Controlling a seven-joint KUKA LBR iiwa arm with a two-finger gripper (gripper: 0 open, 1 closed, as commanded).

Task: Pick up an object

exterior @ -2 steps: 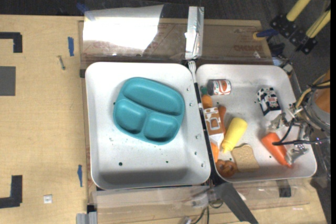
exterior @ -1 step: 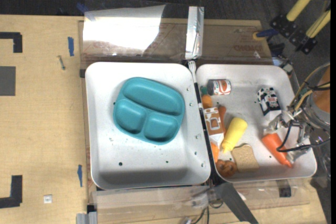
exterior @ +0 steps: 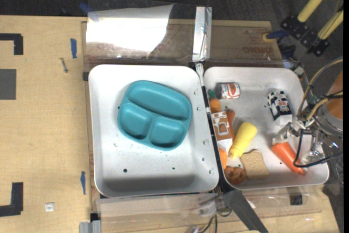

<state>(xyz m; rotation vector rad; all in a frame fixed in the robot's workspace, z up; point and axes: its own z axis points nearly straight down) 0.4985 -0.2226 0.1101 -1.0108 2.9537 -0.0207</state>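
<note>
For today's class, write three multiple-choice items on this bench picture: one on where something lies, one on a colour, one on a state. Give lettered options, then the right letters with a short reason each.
1. Where does the divided plate lie?
A. In the left bin
B. In the right bin
C. On the bench outside both bins

2. What colour is the squeeze bottle in the right bin?
A. Green
B. Yellow
C. Purple

3. How does the small can rest?
A. Upright on its base
B. On its side
C. Stacked on the plate

Answers:
1. A: the teal plate sits in the middle of the left bin, alone there.
2. B: the bottle is plainly yellow, lying beside the slice of bread.
3. B: the can lies on its side near the right bin's far wall, its round end facing sideways.
</note>
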